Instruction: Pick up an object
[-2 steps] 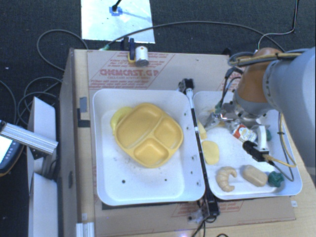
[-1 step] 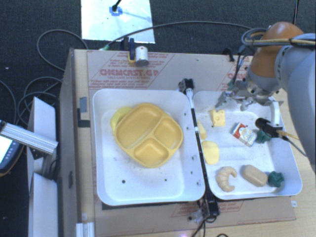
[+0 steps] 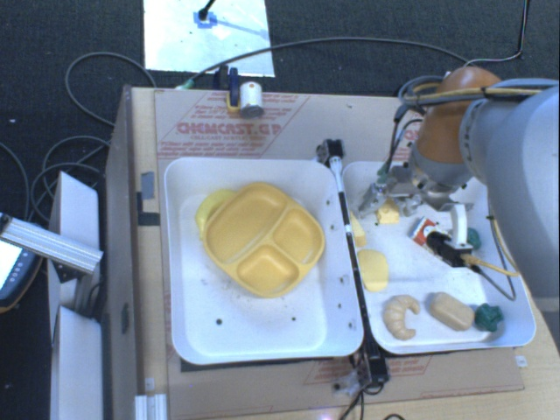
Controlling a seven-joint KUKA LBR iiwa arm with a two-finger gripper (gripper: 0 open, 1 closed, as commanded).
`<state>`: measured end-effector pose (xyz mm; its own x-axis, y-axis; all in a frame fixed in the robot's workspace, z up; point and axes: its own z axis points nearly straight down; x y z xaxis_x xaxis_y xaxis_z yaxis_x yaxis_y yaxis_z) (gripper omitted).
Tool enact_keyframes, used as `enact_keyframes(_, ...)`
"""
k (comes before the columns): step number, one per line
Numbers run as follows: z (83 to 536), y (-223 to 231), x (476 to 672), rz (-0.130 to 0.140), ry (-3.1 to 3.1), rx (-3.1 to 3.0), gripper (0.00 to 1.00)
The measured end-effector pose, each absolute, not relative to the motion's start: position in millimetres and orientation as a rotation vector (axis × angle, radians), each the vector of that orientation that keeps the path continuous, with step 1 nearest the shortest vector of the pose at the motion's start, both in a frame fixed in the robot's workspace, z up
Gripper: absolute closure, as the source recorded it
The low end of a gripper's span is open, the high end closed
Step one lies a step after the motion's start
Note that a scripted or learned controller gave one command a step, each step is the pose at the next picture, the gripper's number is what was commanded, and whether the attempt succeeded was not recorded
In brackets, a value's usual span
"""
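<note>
While the gripper (image 3: 376, 198) hangs low over the far left corner of the right bin (image 3: 420, 274), nothing is seen clamped in it. Its spread cannot be read at this slant: wide or narrow, cannot tell.

Arm (image 3: 516, 156) reaches in from the right, across the far side of the right bin.

Candidate objects, right bin:
- small yellow block (image 3: 388, 213), just beside the gripper on its near-right side. Contact not confirmed.
- red and white item (image 3: 423, 230), to the right of the block.
- pale yellow lump (image 3: 374, 269), near the divider, mid-bin.
- croissant (image 3: 402, 315), near edge.
- tan roll (image 3: 450, 311), right of the croissant, close to it.
- green piece (image 3: 489, 317), near right corner, touching or nearly touching the roll.

Left bin (image 3: 227, 322): yellow divided plate (image 3: 262, 239) lying tilted over another yellow thing, well apart from the gripper.

Progress, by judgement: approach looks done or nearly so, and the descent is close to bin level. The grasp is not shown and no object is lifted, so the closing, the lift clear of the bin and confirmation of a hold are all left. Likeliest target is the small yellow block, being nearest. It sits close to the bin's far wall, which may crowd the approach.
</note>
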<state>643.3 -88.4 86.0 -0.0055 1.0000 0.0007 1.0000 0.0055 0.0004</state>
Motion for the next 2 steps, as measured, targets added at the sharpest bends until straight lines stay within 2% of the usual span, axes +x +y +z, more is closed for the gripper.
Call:
enact_keyframes(1, 123, -131, 669.5, -0.003, -2.227, -2.222, 0.00)
enact_keyframes(2, 123, -90, 627.8, -0.003, -2.227, -2.218, 0.00)
